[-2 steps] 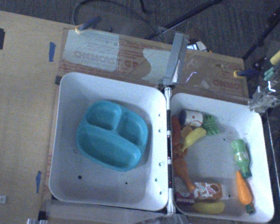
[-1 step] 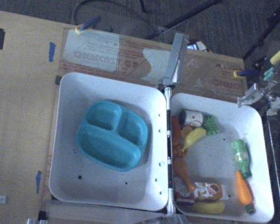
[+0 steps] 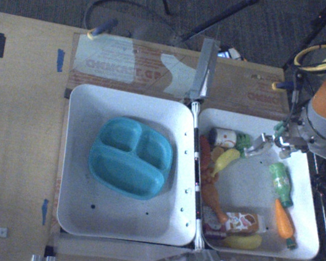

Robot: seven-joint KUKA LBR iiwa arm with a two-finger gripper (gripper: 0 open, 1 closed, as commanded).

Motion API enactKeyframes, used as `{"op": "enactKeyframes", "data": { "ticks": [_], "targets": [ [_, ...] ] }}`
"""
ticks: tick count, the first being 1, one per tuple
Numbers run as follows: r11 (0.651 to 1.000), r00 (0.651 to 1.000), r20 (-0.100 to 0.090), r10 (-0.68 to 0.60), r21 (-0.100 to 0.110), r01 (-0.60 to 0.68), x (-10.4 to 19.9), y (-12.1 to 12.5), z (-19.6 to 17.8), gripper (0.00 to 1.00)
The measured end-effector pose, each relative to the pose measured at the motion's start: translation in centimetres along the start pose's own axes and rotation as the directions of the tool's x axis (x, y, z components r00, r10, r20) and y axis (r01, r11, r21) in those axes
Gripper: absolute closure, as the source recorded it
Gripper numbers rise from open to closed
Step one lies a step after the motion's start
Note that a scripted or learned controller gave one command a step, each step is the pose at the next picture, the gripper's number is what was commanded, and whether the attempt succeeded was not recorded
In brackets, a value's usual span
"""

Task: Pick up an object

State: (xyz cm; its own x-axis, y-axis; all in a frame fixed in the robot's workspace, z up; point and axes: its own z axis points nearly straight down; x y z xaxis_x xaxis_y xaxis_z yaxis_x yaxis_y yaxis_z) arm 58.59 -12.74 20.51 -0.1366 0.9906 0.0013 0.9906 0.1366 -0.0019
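Gripper state: cannot tell. Just below it lies the green bottle; I'd descend centred across its width.

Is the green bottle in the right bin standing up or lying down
Lying down. The green bottle rests on its side on the floor of the right bin, its length running along the bin's bottom, just above the carrot.

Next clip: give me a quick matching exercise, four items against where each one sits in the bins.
Items:
1. blue tray
2. carrot
3. green bottle
4. white can

Places:
A. right bin, top left corner
B. left bin, middle
C. right bin, lower right, by the rim
D. right bin, right side, just above the carrot

Pairs: 1-B, 2-C, 3-D, 4-A
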Motion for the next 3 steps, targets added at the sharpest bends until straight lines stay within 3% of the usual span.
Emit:
{"op": "enactKeyframes", "data": {
  "ticks": [1, 2, 3],
  "targets": [
    [1.0, 1.0, 0.003, 0.028, -0.007, -0.028, -0.5, 0.2, 11.9, 0.0],
    [1.0, 1.0, 0.003, 0.021, 0.004, -0.021, -0.4, 8.0, 11.9, 0.0],
    [1.0, 1.0, 0.006, 0.019, 0.006, -0.019, -0.4, 8.0, 10.8, 1.0]
  ]
}}
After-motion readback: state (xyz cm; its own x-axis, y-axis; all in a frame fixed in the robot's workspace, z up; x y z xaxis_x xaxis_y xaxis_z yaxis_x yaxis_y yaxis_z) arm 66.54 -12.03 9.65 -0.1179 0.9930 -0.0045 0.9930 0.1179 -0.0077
